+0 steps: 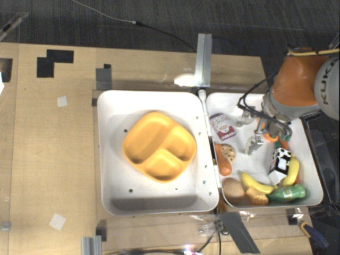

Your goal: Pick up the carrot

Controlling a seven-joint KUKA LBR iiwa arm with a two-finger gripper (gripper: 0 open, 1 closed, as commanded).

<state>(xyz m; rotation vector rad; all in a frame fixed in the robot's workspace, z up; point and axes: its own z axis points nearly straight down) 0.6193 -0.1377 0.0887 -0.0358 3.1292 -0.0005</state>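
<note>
Standing over the tabletop [48, 158], this is how it looks.
Arm: grey with an orange band [297, 81], reaching in from the right over the right bin [314, 174].
Pincer [264, 137]: low over the middle of the right bin, fingers pointing down; something orange shows between them, so it seems clamped on the carrot.
Carrot [272, 137]: only an orange bit visible at the fingertips, just far of the black-and-white carton [279, 160].
Left bin [114, 195]: holds a yellow divided plate [159, 145] in its middle.
Right bin, left side: small packet [222, 125] far, then a cookie [227, 152], a sausage [225, 167] and a brown potato [232, 187] near.
Right bin, near edge: banana [255, 183], a second banana [291, 172] leaning right of the carton, a green bottle [287, 194] lying flat.
</note>
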